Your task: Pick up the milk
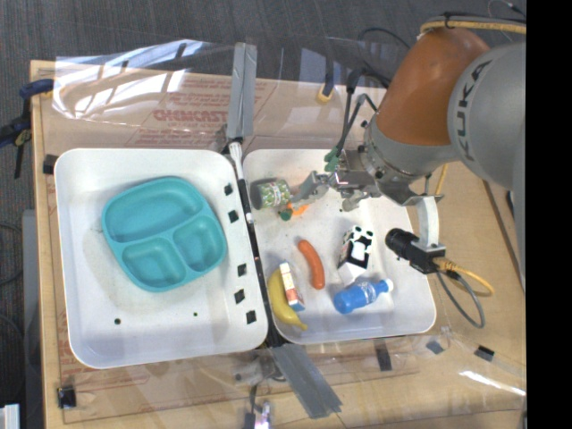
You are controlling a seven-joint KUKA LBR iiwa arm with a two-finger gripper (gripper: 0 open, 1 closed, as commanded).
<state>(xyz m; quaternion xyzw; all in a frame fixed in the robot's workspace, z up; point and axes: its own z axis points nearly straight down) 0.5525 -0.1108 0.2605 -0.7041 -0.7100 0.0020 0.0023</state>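
The milk (357,247) is a small carton with black and white cow patches, lying in the right bin (413,304) toward its right side. My gripper (315,186) hangs over the back of the same bin, up and to the left of the milk and apart from it. It sits close to a small green-labelled can (271,192). Nothing shows held in it.
The right bin also holds a carrot piece (296,210), a sausage (311,264), a banana (284,304), a small red and yellow box (288,286) and a blue bottle (362,295). A teal divided plate (165,231) lies in the left bin (80,329).
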